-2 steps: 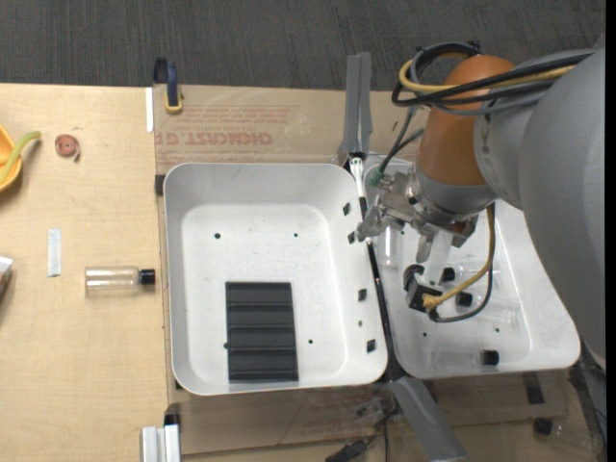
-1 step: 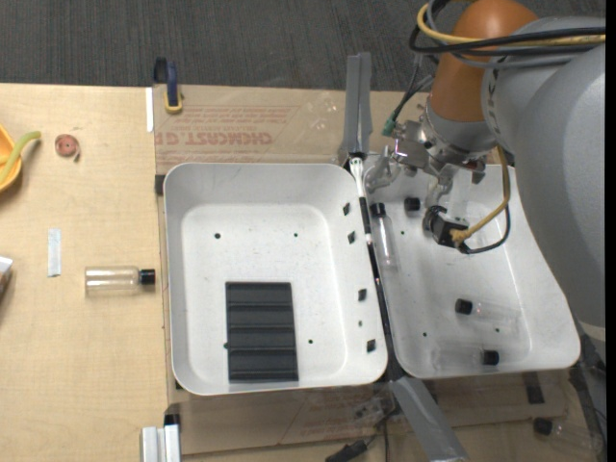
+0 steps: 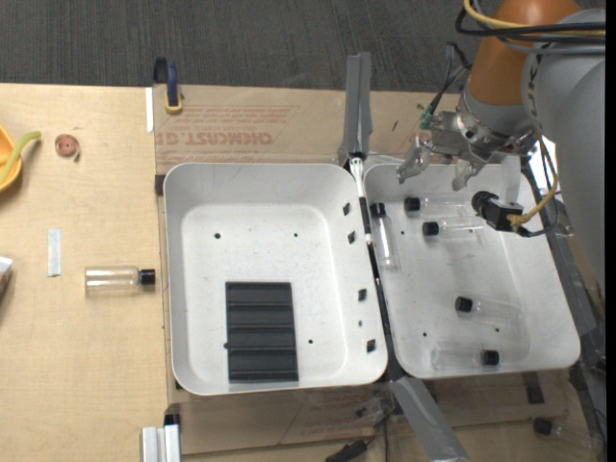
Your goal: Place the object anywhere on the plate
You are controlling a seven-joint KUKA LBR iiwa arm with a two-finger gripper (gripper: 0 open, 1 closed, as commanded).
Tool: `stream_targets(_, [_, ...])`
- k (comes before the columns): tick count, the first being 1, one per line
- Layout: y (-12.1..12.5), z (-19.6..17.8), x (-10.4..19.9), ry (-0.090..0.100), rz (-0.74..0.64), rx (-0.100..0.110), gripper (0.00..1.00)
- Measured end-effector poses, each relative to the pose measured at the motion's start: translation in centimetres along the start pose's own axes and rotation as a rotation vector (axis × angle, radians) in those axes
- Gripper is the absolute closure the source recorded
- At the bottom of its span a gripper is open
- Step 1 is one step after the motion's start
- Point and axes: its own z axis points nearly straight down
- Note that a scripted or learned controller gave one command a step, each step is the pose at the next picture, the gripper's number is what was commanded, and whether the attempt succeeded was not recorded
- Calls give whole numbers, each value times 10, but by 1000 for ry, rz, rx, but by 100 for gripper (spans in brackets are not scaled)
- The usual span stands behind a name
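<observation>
The hand (image 3: 442, 170) hovers wide open above the right bin's (image 3: 568, 340) far edge (clear vials (image 3: 486, 307) lie scattered below), well apart from the black ridged plate (image 3: 260, 332), awaiting delivery.

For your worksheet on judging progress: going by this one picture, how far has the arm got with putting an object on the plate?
Nothing looks done: the dark ribbed plate in the left bin is bare. In hand: the gripper hangs open over the right bin's far end, above the clear vials, gripping nothing. Left: grasp a vial, carry it across, set it on the plate.
</observation>
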Motion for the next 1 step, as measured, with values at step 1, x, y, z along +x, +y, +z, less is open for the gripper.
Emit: stream_targets(1, [11, -53, -76, 0, -162, -3, 0])
